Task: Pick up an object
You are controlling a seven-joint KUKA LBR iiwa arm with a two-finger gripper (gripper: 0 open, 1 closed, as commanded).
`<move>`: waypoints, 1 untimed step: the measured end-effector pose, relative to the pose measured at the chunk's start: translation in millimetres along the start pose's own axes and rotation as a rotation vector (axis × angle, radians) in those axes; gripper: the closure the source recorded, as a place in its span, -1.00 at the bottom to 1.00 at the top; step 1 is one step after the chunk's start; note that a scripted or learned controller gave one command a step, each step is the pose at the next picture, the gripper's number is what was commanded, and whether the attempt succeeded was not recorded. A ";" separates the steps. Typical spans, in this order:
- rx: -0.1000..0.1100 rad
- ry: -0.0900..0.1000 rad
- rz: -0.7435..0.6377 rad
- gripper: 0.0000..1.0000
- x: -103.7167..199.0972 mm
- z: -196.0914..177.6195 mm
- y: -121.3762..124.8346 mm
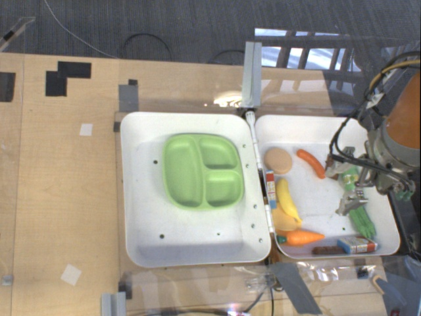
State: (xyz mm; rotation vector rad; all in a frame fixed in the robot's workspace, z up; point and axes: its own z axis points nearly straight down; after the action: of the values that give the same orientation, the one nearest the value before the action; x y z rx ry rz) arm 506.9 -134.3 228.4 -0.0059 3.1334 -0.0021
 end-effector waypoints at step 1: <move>0.000 -0.002 0.011 -1.00 -48.2 132.5 1.9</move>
State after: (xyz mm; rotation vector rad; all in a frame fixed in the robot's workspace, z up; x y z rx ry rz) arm 556.2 -132.4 96.3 0.0106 3.1312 -0.0025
